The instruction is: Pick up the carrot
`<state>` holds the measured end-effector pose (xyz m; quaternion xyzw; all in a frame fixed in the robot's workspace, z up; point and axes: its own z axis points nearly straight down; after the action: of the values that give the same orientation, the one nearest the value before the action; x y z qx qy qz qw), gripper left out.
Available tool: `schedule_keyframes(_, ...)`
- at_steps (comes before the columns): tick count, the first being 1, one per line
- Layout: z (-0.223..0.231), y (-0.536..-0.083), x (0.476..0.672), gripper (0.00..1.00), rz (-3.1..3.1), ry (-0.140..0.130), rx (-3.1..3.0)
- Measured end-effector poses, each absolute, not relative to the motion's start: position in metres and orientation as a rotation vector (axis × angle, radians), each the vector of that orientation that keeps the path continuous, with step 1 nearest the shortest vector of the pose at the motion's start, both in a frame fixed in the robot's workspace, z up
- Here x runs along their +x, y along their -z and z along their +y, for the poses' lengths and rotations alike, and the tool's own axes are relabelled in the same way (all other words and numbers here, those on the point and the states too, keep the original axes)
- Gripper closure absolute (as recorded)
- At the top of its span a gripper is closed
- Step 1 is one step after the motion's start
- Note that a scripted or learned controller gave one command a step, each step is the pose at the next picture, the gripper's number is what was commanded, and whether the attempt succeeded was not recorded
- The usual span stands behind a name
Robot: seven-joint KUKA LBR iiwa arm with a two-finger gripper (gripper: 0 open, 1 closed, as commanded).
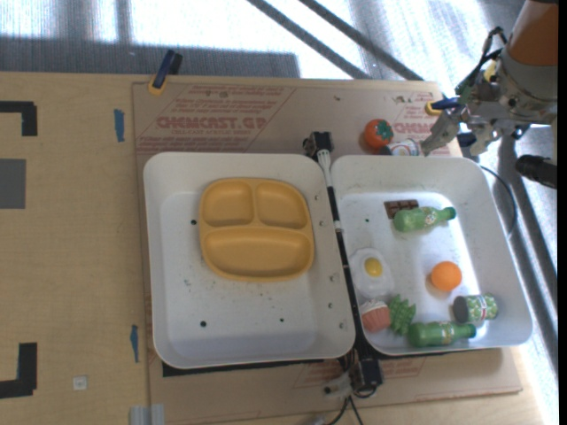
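Your tool [440, 140] hangs above the worktop [71, 237] just past the far rim of the right bin [496, 202]; you cannot tell its state from here. The carrot [388, 314], orange with a green leafy top, lies in that bin near its front edge, between a fried egg [372, 266] and a green bottle [440, 332]. An orange ball [446, 276] sits nearby. The left bin [168, 264] holds a yellow divided plate [257, 228].

You're looking down on a tan cardboard-covered bench [71, 237] with black tape marks [22, 118] and blue tape bits [119, 124]; sunlit grey striped floor [266, 16] lies beyond.
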<state>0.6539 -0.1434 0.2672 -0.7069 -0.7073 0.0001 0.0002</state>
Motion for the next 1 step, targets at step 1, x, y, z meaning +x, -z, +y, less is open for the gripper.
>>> schedule_keyframes(1, -0.2146, -0.2614, 0.6283, 0.0, -2.355, -0.002, -2.078)
